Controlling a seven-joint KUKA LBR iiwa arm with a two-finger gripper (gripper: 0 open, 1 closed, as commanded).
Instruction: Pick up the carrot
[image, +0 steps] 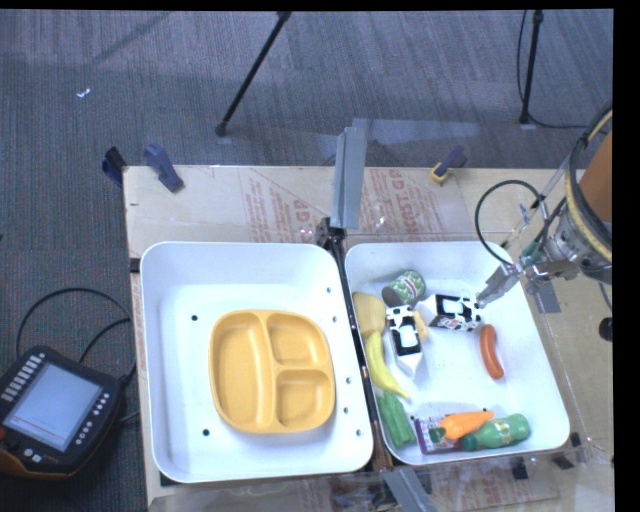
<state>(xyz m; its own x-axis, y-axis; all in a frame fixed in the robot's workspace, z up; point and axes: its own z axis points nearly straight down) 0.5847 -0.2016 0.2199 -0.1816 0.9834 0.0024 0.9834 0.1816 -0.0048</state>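
The carrot (462, 424) is a short orange piece lying in the near right corner of the right bin (553, 372). It rests between a purple box (430, 436) and a green bottle (498, 432) and touches both. My gripper (518, 297) hangs over the far right part of that bin, well behind the carrot and above the bin floor. It is open, with one finger (495, 285) pointing toward a black-and-white carton (458, 312), and nothing is between the fingers.
The right bin also holds a red sausage (491, 352), a second carton (405, 331), a green can (405, 287), a banana (381, 362) and a cucumber (395, 418). In the left bin (170, 300) lies a yellow divided plate (271, 370). A black cable (500, 205) loops by the arm.
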